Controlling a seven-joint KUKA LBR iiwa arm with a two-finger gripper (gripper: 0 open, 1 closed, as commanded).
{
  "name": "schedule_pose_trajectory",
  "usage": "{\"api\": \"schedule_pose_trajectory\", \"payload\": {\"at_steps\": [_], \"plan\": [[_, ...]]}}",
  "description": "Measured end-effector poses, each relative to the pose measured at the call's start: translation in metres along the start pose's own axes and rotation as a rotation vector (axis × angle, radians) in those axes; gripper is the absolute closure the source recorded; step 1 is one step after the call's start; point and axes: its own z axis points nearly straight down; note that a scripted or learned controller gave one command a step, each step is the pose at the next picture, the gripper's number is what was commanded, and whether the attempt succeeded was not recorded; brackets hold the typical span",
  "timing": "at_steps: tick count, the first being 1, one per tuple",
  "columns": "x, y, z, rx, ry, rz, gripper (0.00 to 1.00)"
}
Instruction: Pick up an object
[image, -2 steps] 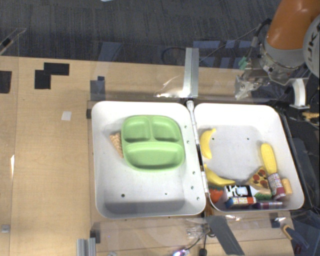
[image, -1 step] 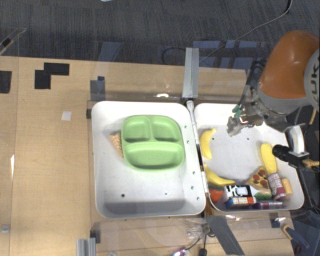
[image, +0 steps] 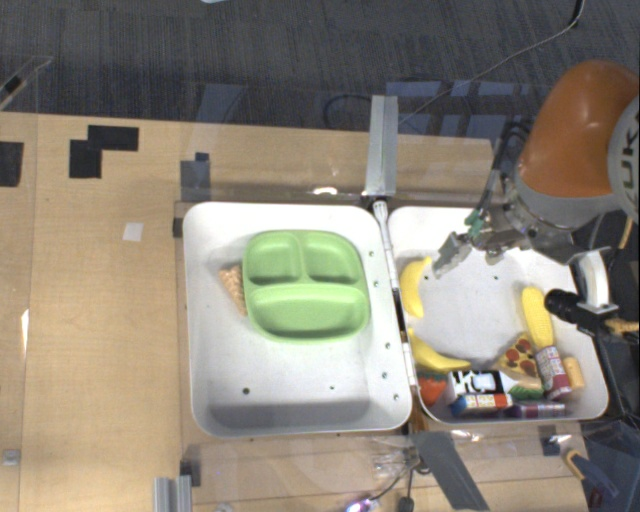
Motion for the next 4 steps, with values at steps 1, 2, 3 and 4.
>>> {"api": "schedule_pose_trajectory", "payload": {"at_steps": [1,2,3,4], "plan": [[-0.054,0.005,0.117,0.003,0.001,0.053,0.00],[-0.053,0.048,0.156,-0.001,-0.001,0.079,0.00],[-0.065,0.092,0.161,-0.005,-0.002,0.106,0.00],[-0.061,0.055,0.159,-0.006,-0.002,0.069,0.00]]}}
